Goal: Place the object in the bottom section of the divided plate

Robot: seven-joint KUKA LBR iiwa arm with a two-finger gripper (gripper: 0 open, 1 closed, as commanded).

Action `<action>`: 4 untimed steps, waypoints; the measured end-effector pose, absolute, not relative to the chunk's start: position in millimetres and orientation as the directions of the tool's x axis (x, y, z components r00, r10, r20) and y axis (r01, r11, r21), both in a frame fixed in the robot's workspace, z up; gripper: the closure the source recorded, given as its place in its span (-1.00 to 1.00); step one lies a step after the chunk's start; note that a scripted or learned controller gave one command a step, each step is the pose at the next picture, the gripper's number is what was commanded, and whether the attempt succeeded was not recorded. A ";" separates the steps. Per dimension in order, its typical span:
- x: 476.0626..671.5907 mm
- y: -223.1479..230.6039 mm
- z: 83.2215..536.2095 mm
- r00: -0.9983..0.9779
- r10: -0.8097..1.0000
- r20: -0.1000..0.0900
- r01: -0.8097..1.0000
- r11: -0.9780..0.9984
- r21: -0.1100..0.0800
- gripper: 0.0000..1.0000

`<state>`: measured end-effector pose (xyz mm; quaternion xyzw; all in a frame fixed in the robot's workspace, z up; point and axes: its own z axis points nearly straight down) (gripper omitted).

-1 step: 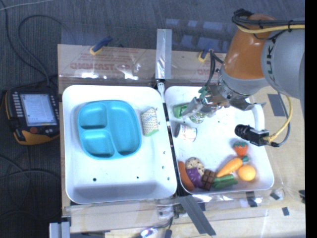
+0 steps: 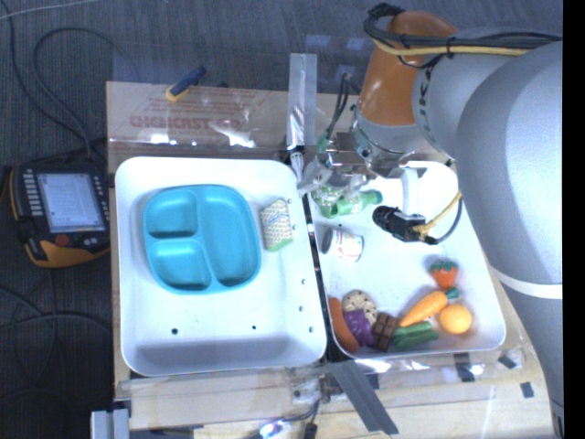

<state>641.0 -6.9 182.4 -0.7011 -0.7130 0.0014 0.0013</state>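
Note:
The blue divided plate (image 2: pixel 199 236) lies in the left bin (image 2: pixel 219 341), with two small sections on its left side and one large section on its right. My gripper (image 2: pixel 333 188) hangs over the top left corner of the right bin (image 2: pixel 483 323), just right of the wall between the bins. A green object (image 2: pixel 347 202) sits right at the gripper's tip; whether it is gripped is unclear. A small white and red item (image 2: pixel 346 243) lies just below it on the bin floor.
A tan, speckled block (image 2: pixel 276 224) rests beside the plate's right rim. Toy foods crowd the right bin's lower part: a carrot (image 2: pixel 422 306), an orange (image 2: pixel 455 319), a strawberry (image 2: pixel 443 273), a cookie (image 2: pixel 356 303). A pendant (image 2: pixel 59 208) lies left of the bench.

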 end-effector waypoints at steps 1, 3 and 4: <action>664.2 -12.1 227.3 0.179 0.984 -0.004 0.984 -0.179 -0.002 1.00; 616.0 74.3 235.4 0.326 0.945 -0.004 0.945 -0.326 -0.004 -1.00; 578.4 92.7 264.5 0.409 0.913 -0.004 0.913 -0.409 -0.004 -1.00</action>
